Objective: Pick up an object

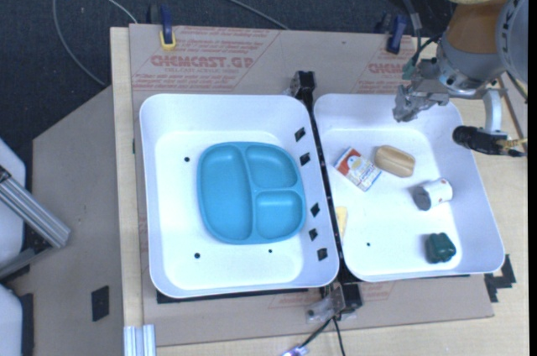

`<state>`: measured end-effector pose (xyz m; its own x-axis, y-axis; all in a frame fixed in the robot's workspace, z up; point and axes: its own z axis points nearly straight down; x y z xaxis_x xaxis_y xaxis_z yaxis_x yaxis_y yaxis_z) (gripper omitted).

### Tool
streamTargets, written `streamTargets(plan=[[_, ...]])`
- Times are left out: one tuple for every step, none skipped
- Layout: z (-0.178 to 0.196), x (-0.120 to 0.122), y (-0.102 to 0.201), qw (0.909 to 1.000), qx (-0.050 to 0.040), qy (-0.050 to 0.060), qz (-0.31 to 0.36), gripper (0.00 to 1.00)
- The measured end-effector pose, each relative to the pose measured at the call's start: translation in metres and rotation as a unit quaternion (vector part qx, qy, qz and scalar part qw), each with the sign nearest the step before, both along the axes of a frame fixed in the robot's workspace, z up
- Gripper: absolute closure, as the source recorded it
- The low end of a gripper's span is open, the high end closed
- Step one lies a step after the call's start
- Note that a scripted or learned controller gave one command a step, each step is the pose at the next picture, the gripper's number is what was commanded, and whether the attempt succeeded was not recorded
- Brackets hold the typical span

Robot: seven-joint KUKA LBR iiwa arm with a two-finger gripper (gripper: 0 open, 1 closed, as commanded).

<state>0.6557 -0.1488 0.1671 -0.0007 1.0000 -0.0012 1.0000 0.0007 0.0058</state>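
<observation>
Gripper (410, 106) hovers upper right of frame, above right white bin (482, 203) far rim; finger gap unreadable, nothing visibly held. Tan oval bread-like piece (394, 161) lies below it (likely nearest target).

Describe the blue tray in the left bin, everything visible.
The blue tray is a light blue divided plate, plastic by the look, with a rounded-rectangle outline and a raised rim. Ridges split it into three compartments: one large along its left side, two smaller on its right. All three look bare. It lies flat and right side up on the floor of the left bin, roughly centred and turned slightly off square to the walls. It touches only the bin floor; the gripper hangs far off, over the right bin.
</observation>
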Motion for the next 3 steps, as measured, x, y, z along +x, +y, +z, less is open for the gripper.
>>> streamTargets(plan=[[0.054,0.001,0.000,1.0000,0.0002,0.000,0.000,1.00],[0.096,0.002,0.000,1.0000,0.0000,0.000,0.000,1.00],[0.085,-0.028,0.044,1.0000,0.0017,0.005,0.001,1.00]])
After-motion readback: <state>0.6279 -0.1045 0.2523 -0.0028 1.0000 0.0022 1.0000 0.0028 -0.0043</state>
